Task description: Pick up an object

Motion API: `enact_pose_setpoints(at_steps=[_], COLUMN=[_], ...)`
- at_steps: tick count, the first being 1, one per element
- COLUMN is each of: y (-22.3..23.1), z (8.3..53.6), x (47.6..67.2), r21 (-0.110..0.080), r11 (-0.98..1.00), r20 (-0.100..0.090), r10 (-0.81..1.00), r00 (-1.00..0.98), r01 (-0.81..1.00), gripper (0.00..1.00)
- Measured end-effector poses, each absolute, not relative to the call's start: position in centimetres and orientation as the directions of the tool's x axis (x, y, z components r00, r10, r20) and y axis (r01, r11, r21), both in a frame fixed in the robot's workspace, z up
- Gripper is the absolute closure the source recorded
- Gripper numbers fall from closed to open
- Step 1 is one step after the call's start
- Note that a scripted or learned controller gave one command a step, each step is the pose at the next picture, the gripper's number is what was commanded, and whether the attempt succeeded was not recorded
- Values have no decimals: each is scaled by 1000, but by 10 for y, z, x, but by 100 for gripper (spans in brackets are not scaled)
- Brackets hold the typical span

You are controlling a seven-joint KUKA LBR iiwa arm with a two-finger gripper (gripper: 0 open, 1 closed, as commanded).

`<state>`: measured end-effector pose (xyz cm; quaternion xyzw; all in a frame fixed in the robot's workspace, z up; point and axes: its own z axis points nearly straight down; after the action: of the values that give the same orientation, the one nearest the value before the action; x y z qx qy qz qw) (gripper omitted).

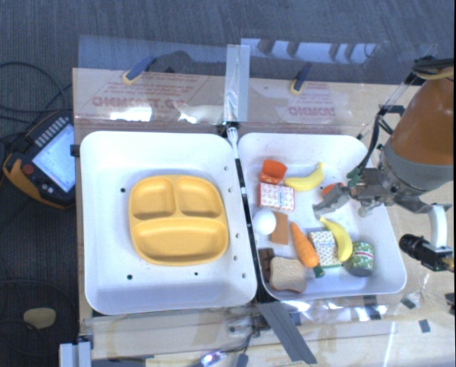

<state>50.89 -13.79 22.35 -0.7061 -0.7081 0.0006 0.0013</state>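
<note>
The right white bin (381,281) holds several toy foods. An orange-red box (273,170) lies above a red-and-white carton (277,197). Near them are a yellow banana (306,179), a white egg (265,222), a carrot (305,245), a bread slice (288,275) and a brown block (265,263). A second banana (338,237) lies by a patterned cube (323,245) and a green round item (361,258). My gripper (331,198) hangs over the bin's right middle, between the two bananas. A small red-orange piece (332,188) shows right at it; whether it is held is unclear.
The left white bin (105,281) carries a yellow divided tray (179,219). A metal divider (236,82) rises between the bins at the back. Off the bench on the left lie a pendant (48,159) and cables. The arm's orange band (431,121) looms over the right bin's edge.
</note>
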Motion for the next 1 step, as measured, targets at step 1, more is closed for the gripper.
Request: enact_pose_setpoints(at_steps=[1], y=[-197], z=[226], x=[511], r21=[-1], r11=[22], r20=[0], r10=[1000], r00=[-22], r01=[1000], gripper=[0])
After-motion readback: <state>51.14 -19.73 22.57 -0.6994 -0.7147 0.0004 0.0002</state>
